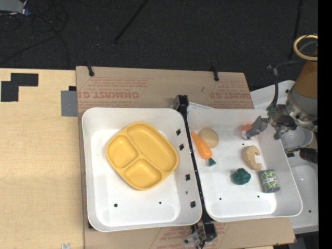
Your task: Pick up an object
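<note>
The jaws [264,127] hang open and empty over the right bin [290,201]. Below them lie a curved beige piece [252,157], a knobbly green lump [240,176], a printed can [269,181], a glossy orange carrot [202,146] and a pale dome [209,136]. A yellow compartment tray [142,155] fills the left bin [98,201].

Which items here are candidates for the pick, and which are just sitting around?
Pick candidates, right bin: carrot, pale round piece, beige curved piece, dark green lump, small green can. The gripper is above this bin's far right side.

Just lying about: yellow divided tray in the left bin; cardboard sheet under both bins.
</note>
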Tool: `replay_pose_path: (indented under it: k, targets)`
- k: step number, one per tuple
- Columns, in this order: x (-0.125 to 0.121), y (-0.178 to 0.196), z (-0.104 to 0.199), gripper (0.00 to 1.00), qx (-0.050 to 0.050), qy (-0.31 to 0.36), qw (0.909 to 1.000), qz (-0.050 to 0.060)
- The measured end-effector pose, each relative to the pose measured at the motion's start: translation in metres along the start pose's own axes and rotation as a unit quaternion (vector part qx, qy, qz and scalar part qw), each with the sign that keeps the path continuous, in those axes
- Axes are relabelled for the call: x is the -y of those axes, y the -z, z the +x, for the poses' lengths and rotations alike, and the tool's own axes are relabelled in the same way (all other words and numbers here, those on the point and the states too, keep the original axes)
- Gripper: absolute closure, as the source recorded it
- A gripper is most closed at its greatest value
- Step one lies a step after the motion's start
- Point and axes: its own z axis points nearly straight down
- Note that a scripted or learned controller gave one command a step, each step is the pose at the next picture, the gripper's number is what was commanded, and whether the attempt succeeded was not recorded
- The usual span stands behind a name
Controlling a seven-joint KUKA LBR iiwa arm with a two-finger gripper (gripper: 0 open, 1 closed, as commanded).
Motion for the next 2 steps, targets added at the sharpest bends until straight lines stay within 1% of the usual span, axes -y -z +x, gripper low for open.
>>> replay_pose_path:
  k: [1, 2]
  targets:
    - [-0.002, 0.006, 0.0, 0.0, 0.001, 0.001, 1.0, -0.005]
    - [-0.01, -0.056, -0.002, 0.0, 0.0, 0.001, 1.0, -0.003]
